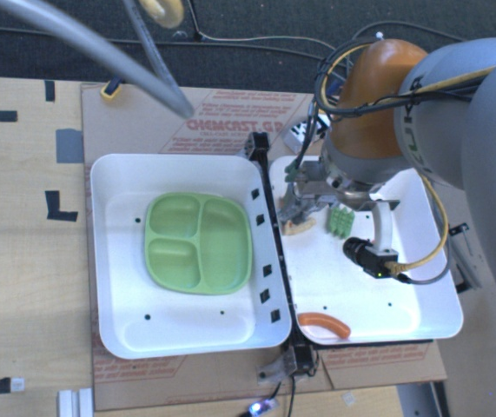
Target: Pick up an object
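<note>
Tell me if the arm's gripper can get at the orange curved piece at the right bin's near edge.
Probably yes. The orange curved piece lies alone on the white right bin, nothing on top; the gripper is over the same bin.

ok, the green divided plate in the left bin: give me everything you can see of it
The green divided plate is pale green, a rounded square that looks like moulded plastic, with raised ridges splitting it into three compartments, two smaller and one larger. It lies flat, right side up, about centred on the floor of the left white bin, turned slightly askew to the walls. Nothing lies in it or touches it apart from the bin floor. The gripper is over the right bin, apart from it.
</note>
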You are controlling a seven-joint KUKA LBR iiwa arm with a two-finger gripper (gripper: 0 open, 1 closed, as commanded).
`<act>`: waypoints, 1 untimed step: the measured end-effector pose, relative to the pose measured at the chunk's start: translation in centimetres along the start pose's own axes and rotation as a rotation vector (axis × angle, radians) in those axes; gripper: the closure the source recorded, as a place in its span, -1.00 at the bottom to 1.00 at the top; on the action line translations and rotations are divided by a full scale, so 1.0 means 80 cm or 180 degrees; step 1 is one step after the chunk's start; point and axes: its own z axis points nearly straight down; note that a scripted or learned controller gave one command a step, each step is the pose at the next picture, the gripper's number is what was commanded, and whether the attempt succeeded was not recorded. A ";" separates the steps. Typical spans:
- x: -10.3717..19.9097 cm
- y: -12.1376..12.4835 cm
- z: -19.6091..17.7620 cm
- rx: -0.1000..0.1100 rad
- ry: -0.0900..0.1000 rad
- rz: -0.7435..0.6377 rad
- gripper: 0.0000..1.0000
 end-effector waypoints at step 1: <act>0.071 -0.006 0.013 0.0003 -0.0002 0.0000 1.00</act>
